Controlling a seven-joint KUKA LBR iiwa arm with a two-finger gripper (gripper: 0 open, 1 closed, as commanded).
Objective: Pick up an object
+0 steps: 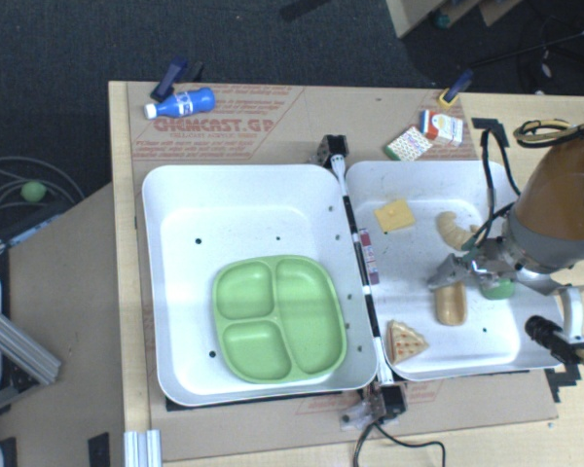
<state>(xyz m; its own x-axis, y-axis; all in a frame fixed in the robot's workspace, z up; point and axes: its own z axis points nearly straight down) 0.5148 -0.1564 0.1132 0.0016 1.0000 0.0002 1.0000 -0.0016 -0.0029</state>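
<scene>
Low in the right bin (409, 178), the gripper (464, 272) hangs just above a tan bread roll (452, 305); whether it is spread or closed I cannot tell. That roll lies directly below it toward the near wall, long axis running near-to-far, so a short drop should reach it.

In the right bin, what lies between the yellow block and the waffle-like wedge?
In the camera view, nothing: bare white floor of the right bin separates the yellow block from the wedge.
</scene>
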